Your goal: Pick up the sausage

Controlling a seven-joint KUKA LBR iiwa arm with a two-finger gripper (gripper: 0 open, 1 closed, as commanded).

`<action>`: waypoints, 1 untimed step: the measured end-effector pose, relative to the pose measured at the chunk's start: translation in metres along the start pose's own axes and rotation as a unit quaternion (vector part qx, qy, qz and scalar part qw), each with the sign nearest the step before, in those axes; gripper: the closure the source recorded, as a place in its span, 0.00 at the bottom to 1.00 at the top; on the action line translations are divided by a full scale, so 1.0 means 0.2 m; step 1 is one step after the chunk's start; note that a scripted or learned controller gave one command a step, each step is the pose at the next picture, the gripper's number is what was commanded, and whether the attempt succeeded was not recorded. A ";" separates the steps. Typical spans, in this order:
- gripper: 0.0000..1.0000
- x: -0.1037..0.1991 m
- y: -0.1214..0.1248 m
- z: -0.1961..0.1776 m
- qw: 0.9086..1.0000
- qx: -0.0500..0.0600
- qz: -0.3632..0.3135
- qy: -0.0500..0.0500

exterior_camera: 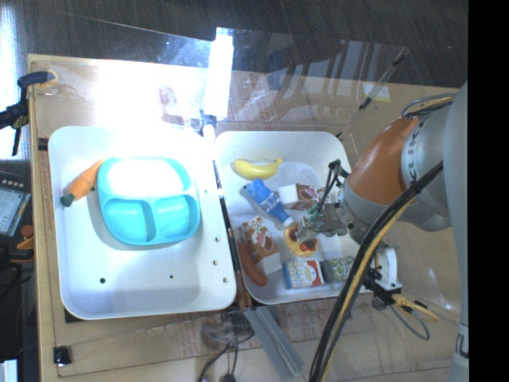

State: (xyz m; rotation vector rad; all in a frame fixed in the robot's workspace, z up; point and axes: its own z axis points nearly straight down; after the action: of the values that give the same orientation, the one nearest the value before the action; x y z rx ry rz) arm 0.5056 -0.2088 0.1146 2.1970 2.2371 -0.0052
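The gripper [314,223] hangs low in the right bin [338,146], over small packets; whether it grasps anything I cannot tell. The sausage [251,266] lies apart from it, near that bin's front-left corner, past a banana [256,167] and blue bottle [267,202]

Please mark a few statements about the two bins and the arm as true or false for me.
1. The sausage lies in the right bin. True.
2. The carrot shares that bin with it. False: the carrot is in the left bin.
3. The banana is near the right bin's far edge. True.
4. The blue tray sits in the right bin. False: it is in the left bin.
5. The pincer is over the left bin. False: it is over the right bin.
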 end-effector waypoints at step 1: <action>0.00 0.00 0.00 0.00 1.000 0.000 0.000 0.000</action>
State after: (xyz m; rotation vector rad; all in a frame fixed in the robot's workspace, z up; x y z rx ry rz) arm 0.5057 -0.2087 0.1146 2.1968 2.2368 -0.0050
